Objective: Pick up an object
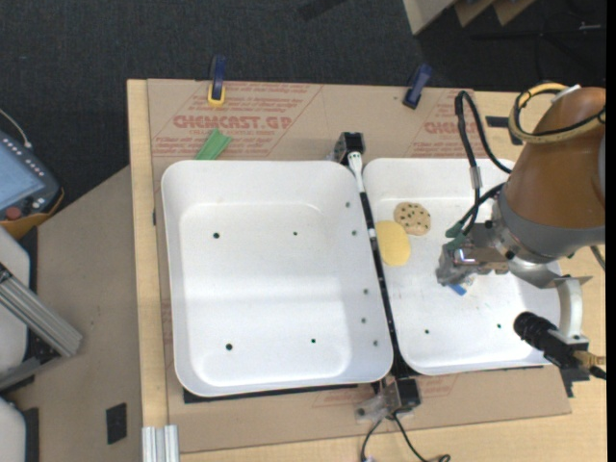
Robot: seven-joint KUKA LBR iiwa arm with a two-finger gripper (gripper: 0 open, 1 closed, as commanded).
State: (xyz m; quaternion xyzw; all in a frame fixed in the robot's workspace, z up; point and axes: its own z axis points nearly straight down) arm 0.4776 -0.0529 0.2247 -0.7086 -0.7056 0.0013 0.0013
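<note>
Arm: enters from frame right, over right bin (481, 349) | End effector (460, 275): low in right bin, centre-right of frame; grip state cannot be told | Objects: yellow piece (393, 243) and chocolate-chip cookie (413, 218) lying just left of end effector, near bin divider | Left bin (260, 277): on worktop (159, 142).
</note>
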